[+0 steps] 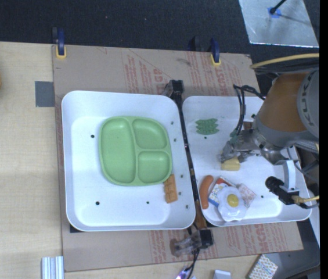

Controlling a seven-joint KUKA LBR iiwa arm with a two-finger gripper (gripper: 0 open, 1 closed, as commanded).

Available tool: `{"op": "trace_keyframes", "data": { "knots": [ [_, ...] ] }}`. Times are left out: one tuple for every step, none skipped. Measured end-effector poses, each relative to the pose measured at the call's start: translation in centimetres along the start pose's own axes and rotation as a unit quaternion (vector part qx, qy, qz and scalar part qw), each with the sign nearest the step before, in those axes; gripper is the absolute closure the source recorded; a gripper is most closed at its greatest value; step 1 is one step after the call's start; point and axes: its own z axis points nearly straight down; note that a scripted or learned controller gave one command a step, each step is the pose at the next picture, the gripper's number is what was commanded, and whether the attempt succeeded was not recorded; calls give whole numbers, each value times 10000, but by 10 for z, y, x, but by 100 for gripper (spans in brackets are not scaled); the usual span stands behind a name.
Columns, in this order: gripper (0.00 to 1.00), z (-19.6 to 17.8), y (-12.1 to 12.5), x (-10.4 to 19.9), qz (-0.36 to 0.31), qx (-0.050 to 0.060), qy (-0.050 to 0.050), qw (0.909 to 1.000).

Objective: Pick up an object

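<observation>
Hand point(233, 150) low in right bin point(268, 214), directly above pale yellow chunk point(231, 165); whether it is clenched or released, cannot tell; chunk lies on bin floor, near green leafy piece point(207, 126) and fried egg point(232, 201); risk: an off-centre approach nudges chunk aside, empty grasp.

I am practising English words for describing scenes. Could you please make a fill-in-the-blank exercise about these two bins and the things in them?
1. The green divided plate lies in the ____ bin.
2. The plate has ____ compartments.
3. The pincer is just above a small pale ____ piece in the right bin.
4. The toy fried egg lies to the ____ of the orange sausage.

Missing words: left; three; yellow; right
</observation>
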Motion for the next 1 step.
{"op": "trace_keyframes", "data": {
  "knots": [
    [100, -96, 28, 90, -37, -69, 26, 10000]
  ]
}}
